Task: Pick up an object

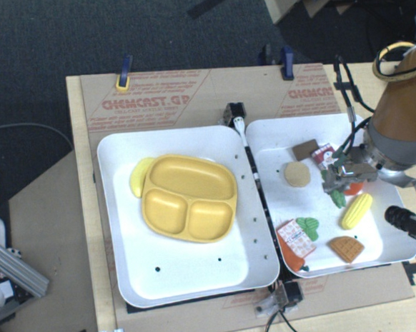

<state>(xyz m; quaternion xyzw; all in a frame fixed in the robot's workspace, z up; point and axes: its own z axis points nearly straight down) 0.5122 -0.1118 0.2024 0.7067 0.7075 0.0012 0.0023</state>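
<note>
Two shallow white bins side by side on the bench: left bin (130, 275), right bin (270, 139)

Left bin: one yellow plastic three-compartment tray (189, 197) around the middle, long axis running upper-left to lower-right corner-wise; one yellow rounded piece (138, 176) tucked under its left end

Right bin, one of each:
- yellow toy corn cob (356, 210), right of centre, long axis diagonal, tip pointing up-right toward the right edge
- tan round bun-like piece (297, 174), centre-left
- dark brown flat rectangle (305, 149), just above the bun, toward the far edge
- red-and-white small packet (324, 153), beside the brown rectangle
- green piece (337, 198), just below the gripper, next to the corn
- red-and-white square packet (295, 238), near the front-left corner, with a green leafy toy (309, 226) touching its upper right
- brown waffle-like piece (346, 248), near the front edge

Grey gripper (344, 178) sits low over the right bin, above the green piece and corn; can't tell whether it's open or closed, or gripping anything
</note>
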